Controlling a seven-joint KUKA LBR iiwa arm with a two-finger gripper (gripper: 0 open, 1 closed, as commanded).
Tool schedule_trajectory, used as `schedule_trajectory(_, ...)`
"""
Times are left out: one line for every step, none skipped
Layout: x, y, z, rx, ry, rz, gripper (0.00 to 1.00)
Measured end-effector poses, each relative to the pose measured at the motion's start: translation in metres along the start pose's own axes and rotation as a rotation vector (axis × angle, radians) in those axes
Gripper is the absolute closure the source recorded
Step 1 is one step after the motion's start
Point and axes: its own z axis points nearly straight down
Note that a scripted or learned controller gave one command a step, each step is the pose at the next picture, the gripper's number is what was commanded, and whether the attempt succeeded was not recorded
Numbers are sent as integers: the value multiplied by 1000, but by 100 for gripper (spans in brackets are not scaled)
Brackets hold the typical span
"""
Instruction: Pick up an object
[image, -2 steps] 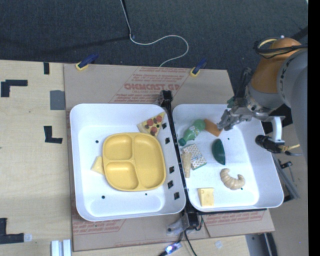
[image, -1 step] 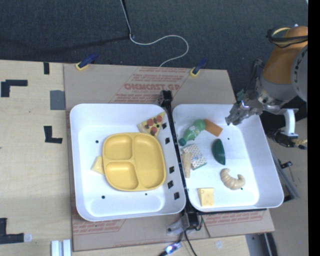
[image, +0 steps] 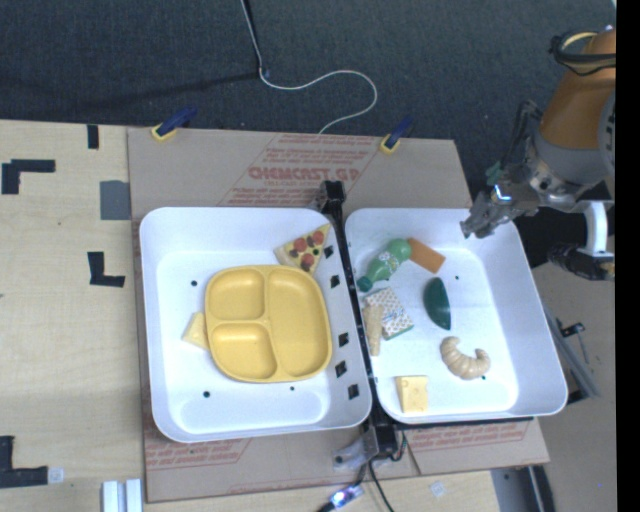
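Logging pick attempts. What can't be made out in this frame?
- Gripper, camera view: too small and dark to tell its state.
- Yellow piece: partly under the yellow plate.
- Arm: cut off by the right edge.

A light wooden bench (image: 60, 330) carries the setup, with black tape marks (image: 100, 268) stuck on its left part and a grey patch (image: 115, 197) near them. A sheet of brown cardboard (image: 290, 170) with red printing lies flat on the bench, held at its far edge by two clips with blue and yellow parts, one at the left corner (image: 173, 123) and one at the right (image: 397, 132). Two shallow white bins sit on the cardboard, touching side by side: the left bin (image: 165, 300) and the right bin (image: 525, 330). Beyond the bench, a white cable (image: 320, 80) loops across dark carpet (image: 120, 50).
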Motion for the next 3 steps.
schedule_trajectory(47, -29, -9, 4, 1, -3, 100)
schedule_trajectory(89, -63, -15, 6, 2, -3, 100)
schedule_trajectory(128, -90, -14, 6, 1, -2, 100)
